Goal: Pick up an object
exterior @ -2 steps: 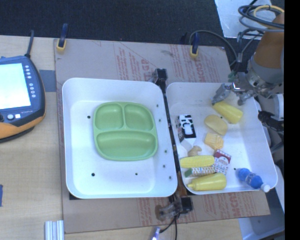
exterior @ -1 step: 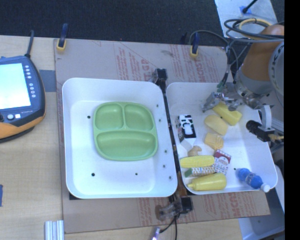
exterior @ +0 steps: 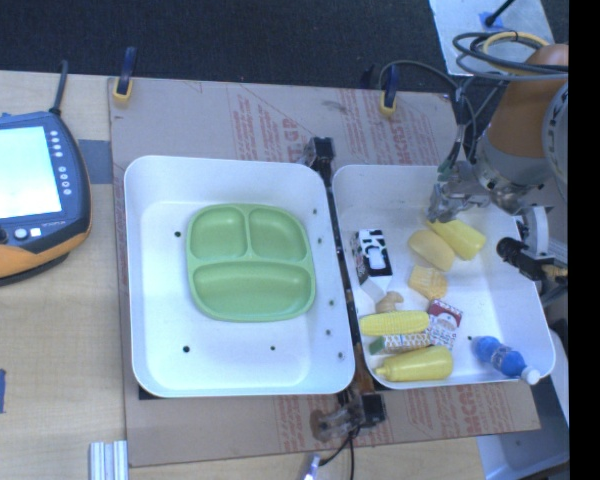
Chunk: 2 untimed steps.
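The right bin (exterior: 510, 298) holds several small objects. Two pale yellow pieces (exterior: 460, 238) (exterior: 430, 250) lie near its back, with a smaller yellow block (exterior: 428, 282) just in front of them. A black and white item (exterior: 373, 253) rests by the bin's left wall. Toward the front are a corn cob (exterior: 394, 322), a red and white packet (exterior: 444, 317), a long yellow piece (exterior: 414, 366) and a blue bottle (exterior: 501, 356). My gripper (exterior: 446, 206) hangs low over the back of this bin, right behind the two yellow pieces, possibly touching them.
The left bin (exterior: 160, 298) holds a green divided plate (exterior: 250, 262). A tablet-like pendant (exterior: 25, 193) lies on the bench at the far left. Cables (exterior: 500, 46) loop above the arm at the back right. Clamps sit between the bins.
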Each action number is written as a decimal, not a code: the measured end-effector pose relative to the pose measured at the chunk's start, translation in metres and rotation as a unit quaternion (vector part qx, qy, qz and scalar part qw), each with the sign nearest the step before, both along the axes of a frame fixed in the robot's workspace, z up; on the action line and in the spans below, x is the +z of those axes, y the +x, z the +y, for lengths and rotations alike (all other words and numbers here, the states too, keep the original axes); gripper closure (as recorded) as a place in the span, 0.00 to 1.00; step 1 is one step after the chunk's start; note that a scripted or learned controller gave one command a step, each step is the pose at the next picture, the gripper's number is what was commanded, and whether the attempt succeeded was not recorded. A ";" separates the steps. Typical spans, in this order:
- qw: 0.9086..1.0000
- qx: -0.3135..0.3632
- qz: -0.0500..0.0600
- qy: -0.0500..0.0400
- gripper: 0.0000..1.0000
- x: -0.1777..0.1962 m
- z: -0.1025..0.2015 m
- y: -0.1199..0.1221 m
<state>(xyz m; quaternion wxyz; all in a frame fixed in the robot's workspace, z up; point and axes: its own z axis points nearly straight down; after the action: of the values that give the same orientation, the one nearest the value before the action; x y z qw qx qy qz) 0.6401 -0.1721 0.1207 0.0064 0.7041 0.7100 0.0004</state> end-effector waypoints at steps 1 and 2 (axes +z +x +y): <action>1.000 0.000 0.000 0.000 0.00 0.000 0.000 0.000; 1.000 0.000 0.007 0.007 0.00 -0.029 0.000 -0.049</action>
<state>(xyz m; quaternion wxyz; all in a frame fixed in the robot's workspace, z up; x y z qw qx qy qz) 0.5910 -0.1717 0.0918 -0.0038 0.7039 0.7103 0.0005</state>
